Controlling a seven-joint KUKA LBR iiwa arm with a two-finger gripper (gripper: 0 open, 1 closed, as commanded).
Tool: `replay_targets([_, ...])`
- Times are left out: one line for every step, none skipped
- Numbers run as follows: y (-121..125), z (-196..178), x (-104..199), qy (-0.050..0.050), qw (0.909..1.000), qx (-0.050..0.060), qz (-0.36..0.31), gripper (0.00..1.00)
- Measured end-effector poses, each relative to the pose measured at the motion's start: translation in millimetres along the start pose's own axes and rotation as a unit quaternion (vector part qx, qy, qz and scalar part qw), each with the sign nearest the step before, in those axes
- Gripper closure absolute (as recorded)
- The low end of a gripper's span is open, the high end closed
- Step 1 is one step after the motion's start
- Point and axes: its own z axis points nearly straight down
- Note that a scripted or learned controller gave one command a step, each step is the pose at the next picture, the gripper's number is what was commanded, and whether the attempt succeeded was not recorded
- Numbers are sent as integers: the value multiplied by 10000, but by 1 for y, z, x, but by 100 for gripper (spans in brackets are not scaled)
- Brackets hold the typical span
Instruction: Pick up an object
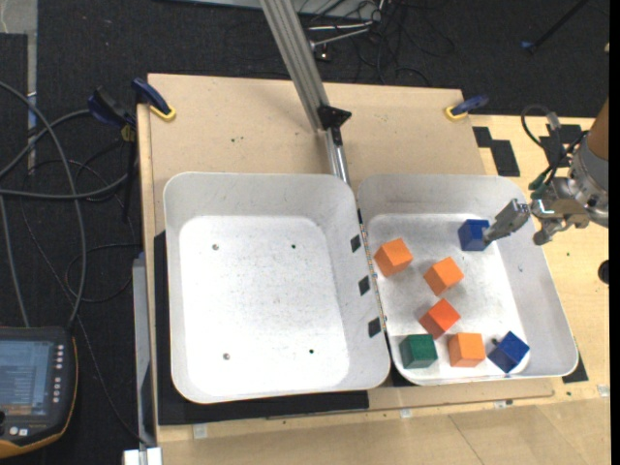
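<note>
Camera view from above has the gripper reaching in from the right over the right bin; whether it is open or closed cannot be told. One finger slants down to just beside a blue cube near the bin's upper right. Farther left lie four orange cubes, a green cube and a second blue cube. Beyond sits the left bin.
</note>
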Motion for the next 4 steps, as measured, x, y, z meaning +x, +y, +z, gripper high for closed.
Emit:
replay_targets([1,-3,0,-7,10000,-22,-4,0])
replay_targets([-1,44,-7,-3,10000,0,9,0])
replay_targets([-1,107,-2,4,10000,9,5,0])
replay_targets([6,129,-4,-36,9999,-128,-6,0])
